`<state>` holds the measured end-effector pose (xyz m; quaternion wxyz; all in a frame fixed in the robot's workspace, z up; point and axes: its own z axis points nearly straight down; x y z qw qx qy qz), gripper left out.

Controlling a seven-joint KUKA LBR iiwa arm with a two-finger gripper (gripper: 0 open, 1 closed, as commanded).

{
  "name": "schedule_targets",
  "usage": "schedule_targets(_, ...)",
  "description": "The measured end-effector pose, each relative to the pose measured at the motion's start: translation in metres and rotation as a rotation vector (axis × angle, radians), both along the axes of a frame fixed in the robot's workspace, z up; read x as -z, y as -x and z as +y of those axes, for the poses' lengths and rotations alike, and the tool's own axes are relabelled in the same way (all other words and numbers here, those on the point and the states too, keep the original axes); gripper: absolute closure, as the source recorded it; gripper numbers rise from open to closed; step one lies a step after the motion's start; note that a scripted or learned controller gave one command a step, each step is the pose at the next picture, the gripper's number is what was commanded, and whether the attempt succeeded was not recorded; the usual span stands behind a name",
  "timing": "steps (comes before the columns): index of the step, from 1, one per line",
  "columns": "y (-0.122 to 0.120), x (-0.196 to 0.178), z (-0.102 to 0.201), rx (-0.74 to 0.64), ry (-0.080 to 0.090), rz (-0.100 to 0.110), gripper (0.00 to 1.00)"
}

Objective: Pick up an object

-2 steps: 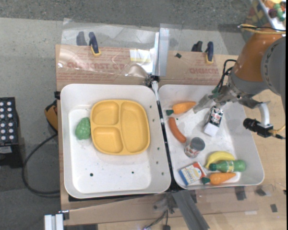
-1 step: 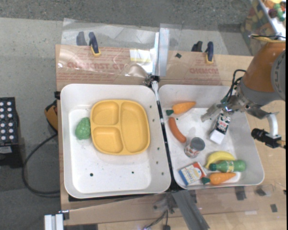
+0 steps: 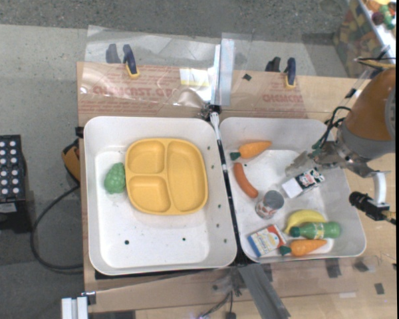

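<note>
So we've got two white bins side by side — the left bin [image 3: 100, 244] and the right bin [image 3: 279, 128]. In the left one sits a yellow divided plate [image 3: 166, 176] pretty much dead centre, with a green leafy veg toy [image 3: 116, 177] touching its 9 o'clock edge.

The right bin is where all the graspable stuff is. From that bin's centre: an orange carrot [image 3: 254, 149] up at 11 o'clock, a sausage [image 3: 245, 180] lying at a slant around 9, and a small grey can [image 3: 271, 203] just below centre. Down at 5 to 6 o'clock there's a cluster packed close together — banana [image 3: 304, 218], green bottle [image 3: 317, 230], a second carrot [image 3: 307, 247] and a little red and white carton [image 3: 266, 240] at 7.

The arm [image 3: 372, 115] comes in from 3 o'clock, and the gripper [image 3: 310, 160] sits low over the right bin's 2 o'clock area. Right under it, just beside the tips, is a small white box with black print [image 3: 302, 182]. We honestly cannot tell from this angle how the gripper is set or if it's got anything — the box looks like it's lying on the bin floor.
</note>
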<state>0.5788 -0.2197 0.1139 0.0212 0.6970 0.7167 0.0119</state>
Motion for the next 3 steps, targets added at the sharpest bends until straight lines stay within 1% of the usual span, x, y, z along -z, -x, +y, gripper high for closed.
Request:
schedule_targets(1,0.001,0.0,0.001,-0.111,0.013,0.007,0.0)
schedule_targets(2,0.0,0.0,0.006,-0.14,0.017,0.01,0.0)
schedule_targets(3,0.005,0.0,0.017,-0.179,0.023,0.005,0.0)
